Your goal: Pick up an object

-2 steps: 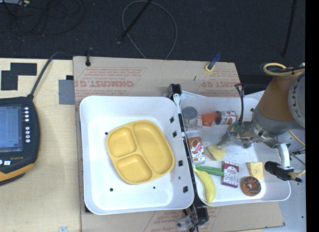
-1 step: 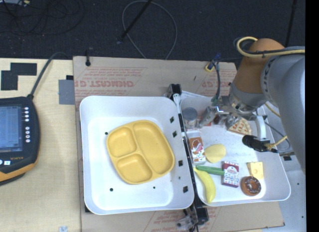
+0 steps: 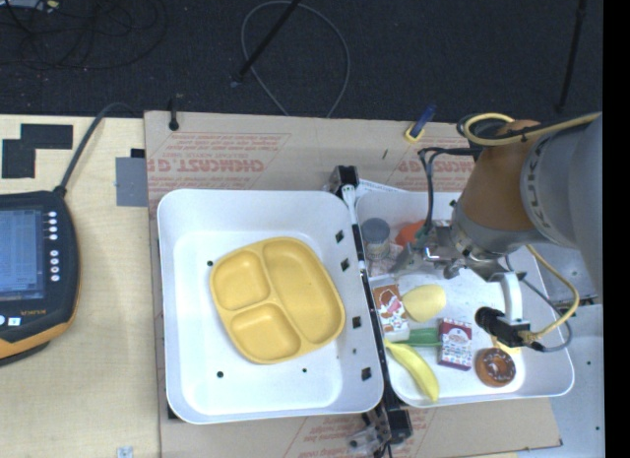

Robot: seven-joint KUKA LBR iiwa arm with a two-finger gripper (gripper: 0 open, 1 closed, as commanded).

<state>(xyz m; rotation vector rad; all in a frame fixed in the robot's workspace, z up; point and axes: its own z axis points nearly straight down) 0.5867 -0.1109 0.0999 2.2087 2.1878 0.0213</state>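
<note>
The jaws [image 3: 433, 249] are hanging low over the right white plastic bin [image 3: 551, 379]; their spread cannot be told. Just below them, a pale yellow, rounded lemon-like fruit [image 3: 424, 302] is lying beside a yellow banana [image 3: 415, 368].

Robot lab; teach pendant [image 3: 30, 261], cables [image 3: 295, 32]

- One fixed camera looks down on the desk [image 3: 98, 161] at a slant, from some way above.
- Both white bins fit in view: the left bin [image 3: 197, 387] mid-frame, the right bin [image 3: 556, 377] toward the right edge.
- Dark floor with cables crosses the top; the arm [image 3: 551, 185] enters from the right.
</note>
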